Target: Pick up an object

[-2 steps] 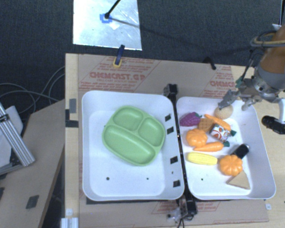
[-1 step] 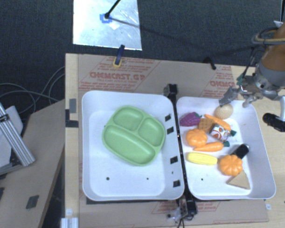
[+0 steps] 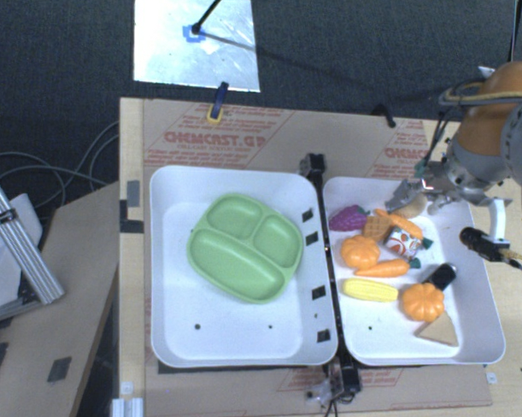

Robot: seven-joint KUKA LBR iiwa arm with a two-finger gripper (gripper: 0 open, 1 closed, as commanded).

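Note:
The right bin [image 3: 480, 296] holds several toy foods. Among them are purple grapes [image 3: 349, 217], an orange fruit [image 3: 359, 251], a carrot [image 3: 384, 269], a yellow corn cob [image 3: 369, 290], a small pumpkin [image 3: 421, 302], a white and red can [image 3: 403, 243], a black piece [image 3: 441, 276] and a tan wedge [image 3: 439, 333]. My gripper [image 3: 413, 193] hangs over the back of this bin, just above and behind the can and an orange ridged piece [image 3: 379, 225]. I see nothing held in it.
The left bin [image 3: 171, 328] bears a green divided plate [image 3: 245, 246]. A black clip strip [image 3: 319, 248] runs along the seam between the bins. The arm [image 3: 490, 134] comes in from the upper right, over the right bin's back corner.

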